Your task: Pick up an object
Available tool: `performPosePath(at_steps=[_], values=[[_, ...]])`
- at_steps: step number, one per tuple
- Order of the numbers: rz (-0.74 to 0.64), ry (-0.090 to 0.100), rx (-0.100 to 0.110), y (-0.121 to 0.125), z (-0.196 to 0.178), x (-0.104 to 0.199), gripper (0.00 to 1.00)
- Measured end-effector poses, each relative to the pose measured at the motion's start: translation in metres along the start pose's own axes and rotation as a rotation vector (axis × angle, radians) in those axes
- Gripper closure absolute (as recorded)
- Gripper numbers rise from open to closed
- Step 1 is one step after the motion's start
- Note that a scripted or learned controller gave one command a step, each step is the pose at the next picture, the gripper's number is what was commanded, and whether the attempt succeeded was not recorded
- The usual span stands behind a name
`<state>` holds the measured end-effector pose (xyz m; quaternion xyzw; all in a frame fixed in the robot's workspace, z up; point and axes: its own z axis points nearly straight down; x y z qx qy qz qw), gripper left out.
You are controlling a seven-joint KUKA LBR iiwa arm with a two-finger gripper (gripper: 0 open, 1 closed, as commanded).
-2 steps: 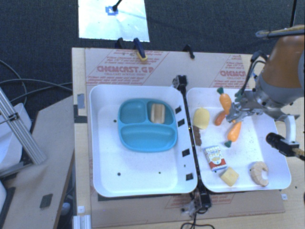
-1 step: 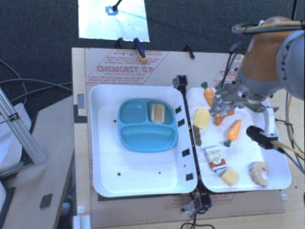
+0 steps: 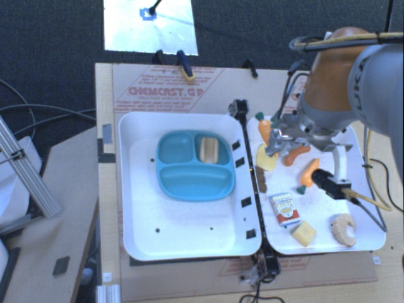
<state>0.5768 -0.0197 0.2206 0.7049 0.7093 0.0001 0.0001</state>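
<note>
My gripper (image 3: 276,145) hangs low over the upper left of the right bin (image 3: 372,232). It sits just above a yellow cheese wedge (image 3: 266,160) and beside an orange carrot (image 3: 264,129). A red sausage (image 3: 297,154) lies just right of the gripper. Further right lies a second orange carrot piece (image 3: 309,171). Toward the front are a small red and white box (image 3: 285,208), a yellow cube (image 3: 303,233) and a tan shrimp-shaped piece (image 3: 344,229). The view shows nothing held in the gripper.
The left bin (image 3: 136,226) holds a blue divided plate (image 3: 189,182) with a slice of bread (image 3: 209,149) in its upper right compartment. A black divider (image 3: 251,169) runs between the bins. A black connector with a yellow cable (image 3: 334,185) hangs over the right bin.
</note>
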Motion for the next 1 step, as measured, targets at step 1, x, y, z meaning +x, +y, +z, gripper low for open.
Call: performPosePath(at_steps=[1], values=[[0.0,-0.001,-0.001,0.0103,0.0063,0.0017,1.0]])
